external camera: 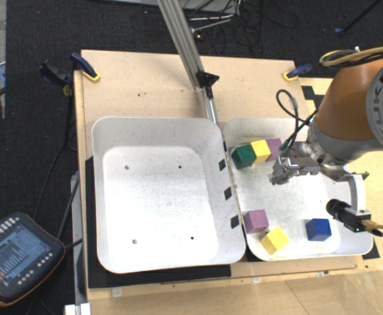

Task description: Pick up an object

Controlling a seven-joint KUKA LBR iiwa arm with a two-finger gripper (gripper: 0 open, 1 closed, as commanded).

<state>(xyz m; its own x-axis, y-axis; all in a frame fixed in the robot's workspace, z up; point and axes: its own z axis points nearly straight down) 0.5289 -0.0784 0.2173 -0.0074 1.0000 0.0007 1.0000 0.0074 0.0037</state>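
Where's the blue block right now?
The blue block sits in the right bin, near its front right corner, right of the yellow block.

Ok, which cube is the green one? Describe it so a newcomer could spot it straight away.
Start at the right-hand white bin, the one the arm reaches over. Look to its far left corner, beside the divider, where three cubes cluster. The green cube is leftmost there, touching a yellow cube that has a purple cube behind it; it is the only green thing in either bin.
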